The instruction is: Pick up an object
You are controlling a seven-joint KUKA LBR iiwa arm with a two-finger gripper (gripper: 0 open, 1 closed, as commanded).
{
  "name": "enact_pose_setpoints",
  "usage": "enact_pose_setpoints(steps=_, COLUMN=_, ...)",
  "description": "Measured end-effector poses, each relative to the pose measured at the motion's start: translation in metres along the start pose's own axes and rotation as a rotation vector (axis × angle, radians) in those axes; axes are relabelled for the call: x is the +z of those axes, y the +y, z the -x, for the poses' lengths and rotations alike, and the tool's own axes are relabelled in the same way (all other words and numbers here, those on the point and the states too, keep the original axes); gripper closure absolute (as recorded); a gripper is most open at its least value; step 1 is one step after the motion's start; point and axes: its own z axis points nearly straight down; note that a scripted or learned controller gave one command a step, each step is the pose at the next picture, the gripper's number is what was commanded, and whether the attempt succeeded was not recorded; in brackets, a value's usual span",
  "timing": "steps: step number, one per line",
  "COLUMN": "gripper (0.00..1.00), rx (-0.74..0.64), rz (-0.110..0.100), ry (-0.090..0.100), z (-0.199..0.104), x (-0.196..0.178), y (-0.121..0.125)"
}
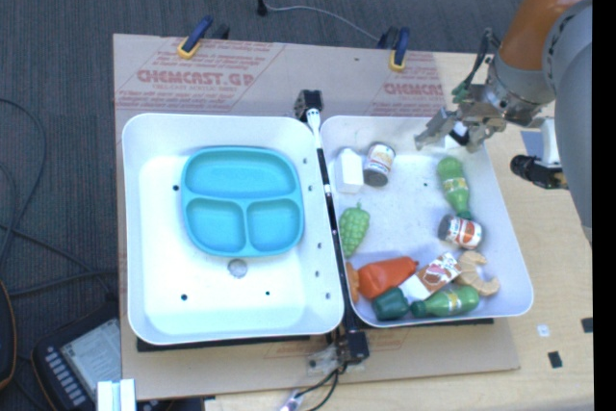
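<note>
Nothing's picked up yet as far as I can tell. The jaws (452, 125) hang spread apart with nothing between them, over the far edge of the right shallow white plastic bin (510, 236). Closest candidate is the green plastic pickle-shaped toy (453, 185) just below them; the small round tin can (379, 164) sits off to one side.

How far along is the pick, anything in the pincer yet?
Nothing looks picked yet. The pincer hangs over the upper edge of the right bin, with nothing visible between its fingers. The toys lie in that bin: the small can, the green bottle, the green grapes and the pile at the near edge. Descent, grasp and lift all remain.
</note>
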Motion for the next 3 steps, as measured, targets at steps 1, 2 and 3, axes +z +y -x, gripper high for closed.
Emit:
enact_pose_setpoints(steps=1, gripper=0.00, rx=-0.007, rz=0.026, ry=-0.007, z=-0.024, x=0.054, y=-0.027)
enact_pose_setpoints(steps=2, gripper=0.00, rx=-0.003, rz=0.019, ry=-0.006, z=-0.053, x=0.079, y=-0.090)
enact_pose_setpoints(steps=3, gripper=0.00, rx=0.000, rz=0.025, ry=-0.008, z=-0.098, x=0.080, y=-0.178)
